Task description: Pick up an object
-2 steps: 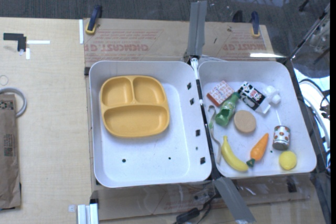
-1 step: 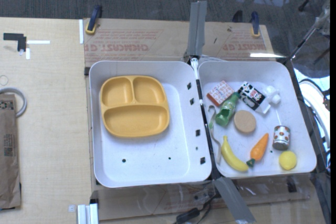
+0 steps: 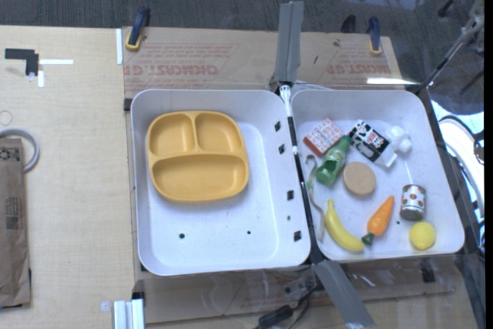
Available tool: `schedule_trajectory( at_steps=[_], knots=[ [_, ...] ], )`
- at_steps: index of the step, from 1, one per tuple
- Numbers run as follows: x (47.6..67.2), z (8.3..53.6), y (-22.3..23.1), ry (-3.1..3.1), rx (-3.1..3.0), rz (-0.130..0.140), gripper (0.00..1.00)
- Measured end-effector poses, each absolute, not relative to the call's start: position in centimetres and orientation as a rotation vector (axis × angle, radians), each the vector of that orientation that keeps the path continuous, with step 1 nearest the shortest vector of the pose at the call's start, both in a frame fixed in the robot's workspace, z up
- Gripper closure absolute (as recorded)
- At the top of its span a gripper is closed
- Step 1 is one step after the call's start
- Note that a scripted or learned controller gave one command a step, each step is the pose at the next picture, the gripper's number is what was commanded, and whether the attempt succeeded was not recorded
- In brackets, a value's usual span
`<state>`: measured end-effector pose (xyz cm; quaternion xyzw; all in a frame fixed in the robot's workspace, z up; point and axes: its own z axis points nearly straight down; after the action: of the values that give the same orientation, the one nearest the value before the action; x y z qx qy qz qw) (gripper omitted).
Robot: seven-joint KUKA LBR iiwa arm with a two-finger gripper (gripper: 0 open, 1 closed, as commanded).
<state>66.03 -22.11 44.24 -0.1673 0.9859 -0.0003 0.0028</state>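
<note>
Objects for picking all lie in the right bin (image 3: 431, 127): a banana (image 3: 341, 229) near its front edge, a carrot (image 3: 380, 216) just beside it, a lemon (image 3: 422, 236) in the front right corner, a small can (image 3: 414, 200), a tan round block (image 3: 359, 179), a green bottle (image 3: 333, 162), a red-and-white packet (image 3: 322, 135) and a black-and-white carton (image 3: 369, 141) toward the back edge. The left bin (image 3: 142, 189) bears a yellow divided plate (image 3: 198, 155) near its back left corner. By my judgement the task has not begun: nothing is lifted. How far open the hand is, I cannot tell, nor the arm's pose. The next move calls for choosing a well-separated piece, perhaps the lemon, and descending squarely over it.
</note>
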Motion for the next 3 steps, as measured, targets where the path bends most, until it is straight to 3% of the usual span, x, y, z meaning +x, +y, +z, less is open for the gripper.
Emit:
schedule_trajectory(
  at_steps=[3],
  knots=[
    [66.02,44.21,-22.09,2.477,-1.924,-0.001,1.00]
  ],
)
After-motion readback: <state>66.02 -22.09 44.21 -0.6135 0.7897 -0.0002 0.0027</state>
